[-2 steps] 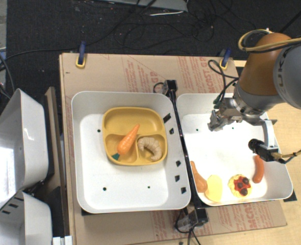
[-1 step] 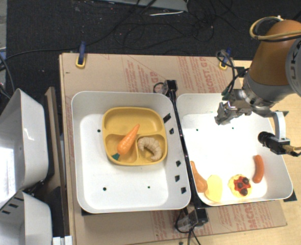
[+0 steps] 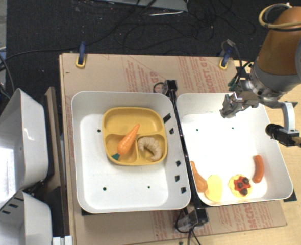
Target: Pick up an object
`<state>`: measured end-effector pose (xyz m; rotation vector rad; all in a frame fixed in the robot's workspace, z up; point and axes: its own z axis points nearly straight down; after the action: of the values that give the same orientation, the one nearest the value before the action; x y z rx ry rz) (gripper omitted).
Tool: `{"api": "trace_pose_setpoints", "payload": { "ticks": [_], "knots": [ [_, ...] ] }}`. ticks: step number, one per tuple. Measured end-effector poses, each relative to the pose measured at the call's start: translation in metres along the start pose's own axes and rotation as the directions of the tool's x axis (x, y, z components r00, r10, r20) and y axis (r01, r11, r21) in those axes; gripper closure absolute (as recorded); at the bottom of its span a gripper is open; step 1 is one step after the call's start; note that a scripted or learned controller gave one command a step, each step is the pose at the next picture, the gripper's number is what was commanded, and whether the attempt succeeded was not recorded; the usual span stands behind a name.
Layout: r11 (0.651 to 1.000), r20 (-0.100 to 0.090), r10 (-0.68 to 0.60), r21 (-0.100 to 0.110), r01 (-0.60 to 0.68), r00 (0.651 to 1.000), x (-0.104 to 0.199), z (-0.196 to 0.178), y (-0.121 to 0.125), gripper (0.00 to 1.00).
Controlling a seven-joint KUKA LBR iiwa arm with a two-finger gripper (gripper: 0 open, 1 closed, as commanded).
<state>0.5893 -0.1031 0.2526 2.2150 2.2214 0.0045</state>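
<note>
My gripper (image 3: 230, 107) hangs over the back edge of the right bin (image 3: 227, 152), with nothing visible between its fingers. Along that bin's front lie an orange chicken-leg-shaped toy (image 3: 198, 176), a yellow piece (image 3: 215, 187), a small pizza-like toy (image 3: 241, 185) and a sausage (image 3: 258, 168). In the left bin (image 3: 89, 152) stands a yellow divided plate (image 3: 132, 117) holding a carrot (image 3: 128, 139) and a shrimp (image 3: 150, 147).
The arm's grey body with its orange band (image 3: 285, 29) reaches in from the upper right. Clamps (image 3: 80, 60) hold the cardboard bench top at the back. Cables lie on the dark floor behind. White containers (image 3: 18, 152) stand at the left.
</note>
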Motion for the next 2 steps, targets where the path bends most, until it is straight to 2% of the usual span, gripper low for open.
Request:
{"api": "trace_pose_setpoints", "payload": {
  "ticks": [1, 2],
  "knots": [
    [1.0, -0.003, -0.005, 0.003, 0.005, 1.0, 0.056, -0.007, 0.006, 1.0],
    [1.0, -0.003, -0.006, 0.007, 0.006, 1.0, 0.115, 0.008, 0.011, 1.0]
  ]
}}
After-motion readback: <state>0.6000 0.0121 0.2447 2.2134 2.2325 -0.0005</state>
